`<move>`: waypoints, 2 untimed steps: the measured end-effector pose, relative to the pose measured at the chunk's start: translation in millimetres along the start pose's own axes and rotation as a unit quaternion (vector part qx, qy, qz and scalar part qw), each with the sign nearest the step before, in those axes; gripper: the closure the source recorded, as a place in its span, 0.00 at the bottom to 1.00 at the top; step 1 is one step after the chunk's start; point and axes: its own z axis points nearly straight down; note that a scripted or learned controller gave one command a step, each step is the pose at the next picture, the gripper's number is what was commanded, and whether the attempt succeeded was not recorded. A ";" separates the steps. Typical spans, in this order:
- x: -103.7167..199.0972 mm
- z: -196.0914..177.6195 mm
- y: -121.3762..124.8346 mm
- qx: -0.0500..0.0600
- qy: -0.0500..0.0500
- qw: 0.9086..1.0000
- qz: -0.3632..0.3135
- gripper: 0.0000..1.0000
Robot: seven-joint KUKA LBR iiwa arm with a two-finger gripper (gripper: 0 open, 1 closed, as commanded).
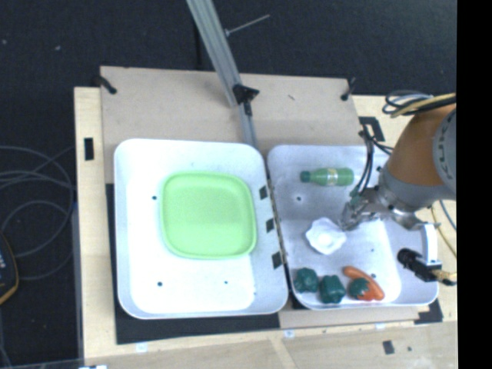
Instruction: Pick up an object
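On my table I count two shallow white plastic bins side by side, a left bin [138, 229] and a right bin [307, 160]. The left bin carries one light green square plate [207, 214]. In the right bin I count one small green bottle lying on its side [328, 177], one crumpled white lump [326, 237], two dark green blocky pieces [306, 279] [332, 288], and one orange carrot-shaped toy with a green end [364, 284].

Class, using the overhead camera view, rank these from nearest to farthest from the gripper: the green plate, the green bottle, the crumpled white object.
1. Crumpled white object, right bin, just below-left of the gripper.
2. Green bottle, same bin, toward its far edge.
3. Green plate, in the left bin.
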 end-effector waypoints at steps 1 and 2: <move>5.9 -52.2 -6.2 -0.001 0.000 1.000 -0.001 1.00; 5.1 -104.8 -4.9 -0.001 0.000 1.000 -0.001 1.00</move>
